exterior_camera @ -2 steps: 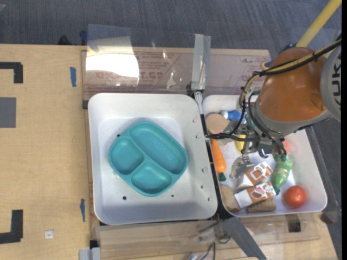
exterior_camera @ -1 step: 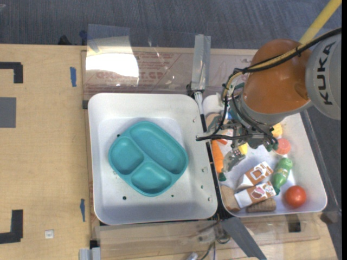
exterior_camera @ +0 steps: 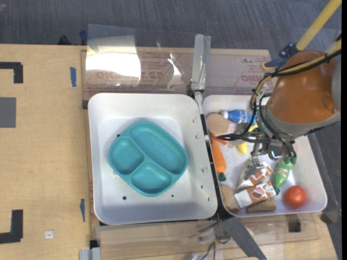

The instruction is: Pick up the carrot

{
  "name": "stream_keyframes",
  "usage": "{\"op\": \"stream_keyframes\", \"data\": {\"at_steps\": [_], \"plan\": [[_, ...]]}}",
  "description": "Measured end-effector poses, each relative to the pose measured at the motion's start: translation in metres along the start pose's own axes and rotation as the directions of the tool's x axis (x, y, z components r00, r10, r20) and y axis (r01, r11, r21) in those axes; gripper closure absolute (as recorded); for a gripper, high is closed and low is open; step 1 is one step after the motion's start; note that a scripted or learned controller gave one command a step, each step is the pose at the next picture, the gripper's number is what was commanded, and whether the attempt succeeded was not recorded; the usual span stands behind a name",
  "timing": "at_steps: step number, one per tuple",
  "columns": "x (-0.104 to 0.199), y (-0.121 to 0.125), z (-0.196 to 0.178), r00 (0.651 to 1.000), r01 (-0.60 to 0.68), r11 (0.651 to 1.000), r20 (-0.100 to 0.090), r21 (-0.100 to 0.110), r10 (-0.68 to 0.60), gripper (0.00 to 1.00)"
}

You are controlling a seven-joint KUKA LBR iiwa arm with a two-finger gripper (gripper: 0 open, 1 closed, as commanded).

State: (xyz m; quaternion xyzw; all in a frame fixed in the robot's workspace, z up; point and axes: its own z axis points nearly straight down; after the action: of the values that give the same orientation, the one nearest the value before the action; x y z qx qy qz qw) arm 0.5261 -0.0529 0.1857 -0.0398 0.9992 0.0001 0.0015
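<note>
Two shallow white bins are seen side by side on the bench. In the left bin [exterior_camera: 103, 118] a teal divided plate [exterior_camera: 147, 157] lies near the middle, tilted askew. The right bin [exterior_camera: 317, 188] is crowded with toy food. The carrot [exterior_camera: 218, 155] is found along this bin's left wall — lying lengthwise, its orange body just beside the divider between the bins, with a tan rounded piece [exterior_camera: 218, 123] close to its upper end. A blue-and-white bottle [exterior_camera: 237, 115] is placed near the top of the bin, a small yellow item [exterior_camera: 242, 147] sits below it, and a red tomato [exterior_camera: 295, 196] rests in the lower right corner. A green bottle [exterior_camera: 282, 172] lies tilted beside a small printed carton [exterior_camera: 259, 189], and a cork-coloured piece [exterior_camera: 263, 205] is seen at the carton's lower edge. The arm's orange band [exterior_camera: 301, 91] is held over the upper right of the bin, and the gripper [exterior_camera: 252, 169] is lowered among the items — right of the carrot and apart from it, above the carton. Its fingers appear slightly spread, though clutter makes this uncertain, and nothing is seen pinched between them.
</note>
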Motion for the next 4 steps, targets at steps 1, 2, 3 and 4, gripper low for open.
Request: {"op": "stream_keyframes", "data": {"at_steps": [1,2,3,4], "plan": [[-0.003,0.058,0.000,0.993,0.116,0.993,0.000,-0.002,-0.116,0.00],[0.019,0.015,0.000,0.992,0.130,0.992,0.000,0.001,-0.130,0.00],[0.010,0.067,0.001,0.958,0.287,0.958,0.004,-0.001,-0.287,0.00],[0.000,0.008,0.001,0.915,0.404,0.915,0.005,0.002,-0.404,0.00]]}}
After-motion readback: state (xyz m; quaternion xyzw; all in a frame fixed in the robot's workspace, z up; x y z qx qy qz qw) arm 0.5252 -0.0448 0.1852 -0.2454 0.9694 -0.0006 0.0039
